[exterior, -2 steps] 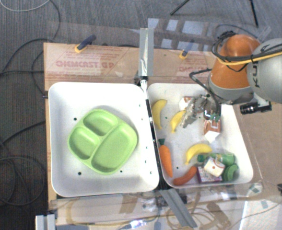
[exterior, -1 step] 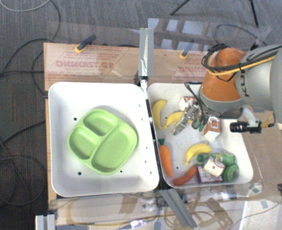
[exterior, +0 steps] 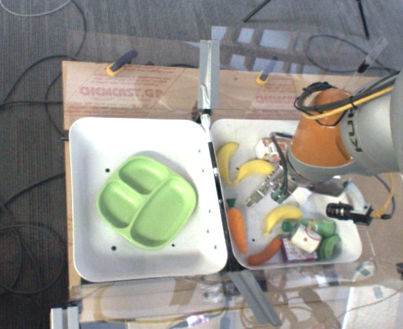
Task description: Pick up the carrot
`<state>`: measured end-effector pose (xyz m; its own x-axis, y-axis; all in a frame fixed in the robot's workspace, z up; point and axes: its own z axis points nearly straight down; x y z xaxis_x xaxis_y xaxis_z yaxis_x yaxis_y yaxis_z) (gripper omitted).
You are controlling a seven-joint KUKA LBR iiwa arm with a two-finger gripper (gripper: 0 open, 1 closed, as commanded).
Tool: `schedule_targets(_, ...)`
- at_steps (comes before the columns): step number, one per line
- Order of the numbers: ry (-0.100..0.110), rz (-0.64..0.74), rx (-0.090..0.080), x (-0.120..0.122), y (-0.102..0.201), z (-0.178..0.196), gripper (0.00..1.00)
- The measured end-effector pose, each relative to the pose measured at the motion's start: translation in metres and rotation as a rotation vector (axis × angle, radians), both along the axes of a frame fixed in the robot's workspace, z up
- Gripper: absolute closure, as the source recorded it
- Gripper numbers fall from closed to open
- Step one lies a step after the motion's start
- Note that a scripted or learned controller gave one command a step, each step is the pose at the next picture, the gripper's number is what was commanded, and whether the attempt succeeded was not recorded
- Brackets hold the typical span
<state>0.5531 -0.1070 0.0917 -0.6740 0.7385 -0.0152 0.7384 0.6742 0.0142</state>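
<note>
The carrot [exterior: 237, 229] is orange and lies lengthwise along the left wall of the right bin [exterior: 352, 252], near its front corner. My gripper [exterior: 264, 190] hangs over the middle of that bin, up and to the right of the carrot and apart from it. It sits between two yellow bananas and nothing shows in its grasp. The grey arm with its orange band [exterior: 321, 139] reaches in from the right and hides part of the bin's back right.
Three bananas [exterior: 227, 159] [exterior: 255, 168] [exterior: 283, 216] lie around the gripper. A reddish sausage-shaped item [exterior: 264, 251], a small carton [exterior: 301, 241] and green pieces [exterior: 329, 242] crowd the front. A green divided plate [exterior: 147, 201] sits in the left bin [exterior: 85, 252].
</note>
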Motion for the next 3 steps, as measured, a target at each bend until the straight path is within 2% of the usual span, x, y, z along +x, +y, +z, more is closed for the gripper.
schedule_targets(1,0.021,0.007,-0.001,-0.060,-0.089,0.093,1.00)
schedule_targets(2,0.012,-0.212,0.003,-0.015,-0.035,-0.002,1.00)
schedule_targets(3,0.002,-0.513,0.004,-0.025,-0.020,-0.001,1.00)
